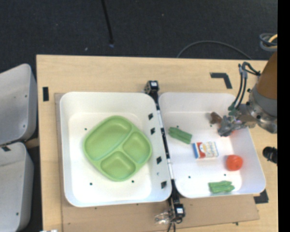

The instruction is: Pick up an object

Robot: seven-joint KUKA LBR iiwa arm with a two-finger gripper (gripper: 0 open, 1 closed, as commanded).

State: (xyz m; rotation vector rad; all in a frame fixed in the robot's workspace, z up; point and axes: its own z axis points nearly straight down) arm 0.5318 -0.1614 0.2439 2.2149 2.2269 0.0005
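Two shallow white bins sit side by side on the pale wooden counter (106, 74), and the red-and-white carton (205, 150) in the right bin (193, 105) serves well as a reference for everything else. The carton lies flat near the middle of that bin. Up and to its left, close by, lies a green oblong piece (180, 135), tilted. Just to the carton's lower right rests a small orange-red round object (234, 162). Below the carton, near the bin's front edge, lies a second green piece (221, 187), longer and flatter. Up and to the right of the carton, a small brown object (215, 117) sits on the bin floor, right beside the claw (227, 127).

The claw hangs low over the right bin, above and to the right of the carton, at the end of the grey arm (263, 103) that enters from the right edge. Whether it is open or closed cannot be told; its tip is a dark blur, and nothing can be seen caught in it.

Far to the carton's left, beyond the divider between the bins, the left bin (72, 187) holds a green three-compartment plate (117, 148), lying flat and turned at an angle.
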